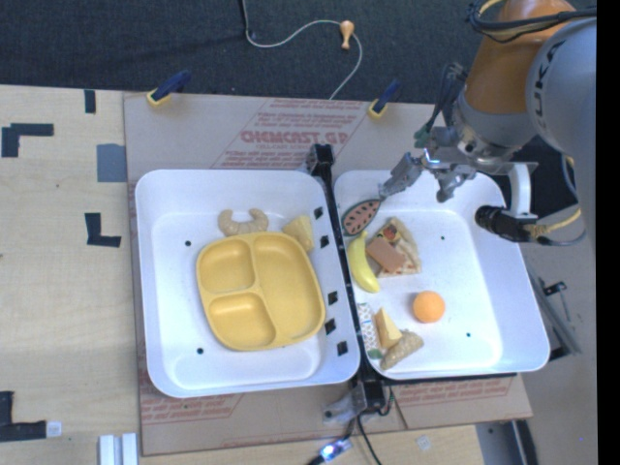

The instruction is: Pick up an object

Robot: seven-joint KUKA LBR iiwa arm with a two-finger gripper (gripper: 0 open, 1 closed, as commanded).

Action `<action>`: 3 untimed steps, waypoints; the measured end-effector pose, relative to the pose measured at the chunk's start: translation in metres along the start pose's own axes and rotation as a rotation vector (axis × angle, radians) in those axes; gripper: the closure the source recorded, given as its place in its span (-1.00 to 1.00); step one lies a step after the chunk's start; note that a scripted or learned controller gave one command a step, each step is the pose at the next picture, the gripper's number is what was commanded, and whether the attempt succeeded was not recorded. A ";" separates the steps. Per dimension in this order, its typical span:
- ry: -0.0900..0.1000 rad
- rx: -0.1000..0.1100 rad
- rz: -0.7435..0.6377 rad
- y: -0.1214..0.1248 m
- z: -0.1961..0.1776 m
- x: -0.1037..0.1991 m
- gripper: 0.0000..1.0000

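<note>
So: approach step, nothing picked yet.

The arm [542, 56] comes in over the right bin's [504, 298] far edge. The left bin [165, 289] carries a yellow divided tray [260, 291] across its middle, w/ a tan pretzel-like piece [242, 222] just beyond it and a pale yellow wedge [300, 231] at the tray's far right corner.

The gripper [426, 177] hangs above the right bin's far-left part, fingers spread apart, nothing betw. them.

Candidates all sit in the right bin's left half: sandwich [392, 250] nearest the gripper, banana [362, 265] along the left wall, brown oval piece [360, 216] at the far-left corner, orange ball [427, 306] mid-bin, cheese-like bits [390, 335] at the near-left corner.

Next, I'd judge: drop down over the sandwich or oval piece, centre the fingers, then close. Items are crowded against the wall, so a clean straddle looks hard.
</note>
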State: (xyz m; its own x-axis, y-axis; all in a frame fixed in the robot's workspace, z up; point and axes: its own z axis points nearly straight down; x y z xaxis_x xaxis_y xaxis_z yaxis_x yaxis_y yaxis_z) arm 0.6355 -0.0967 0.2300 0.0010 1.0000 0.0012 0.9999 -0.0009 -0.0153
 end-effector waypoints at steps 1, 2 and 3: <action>-0.001 -0.014 -0.003 0.002 -0.008 0.000 -1.00; -0.002 -0.008 -0.002 -0.001 0.056 0.003 -1.00; -0.002 -0.009 -0.002 -0.009 0.106 -0.002 -1.00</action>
State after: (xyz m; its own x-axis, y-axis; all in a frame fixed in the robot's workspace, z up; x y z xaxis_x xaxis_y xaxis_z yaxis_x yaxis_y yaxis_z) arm 0.6246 -0.0987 0.1236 -0.0008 1.0000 -0.0010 1.0000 0.0008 -0.0063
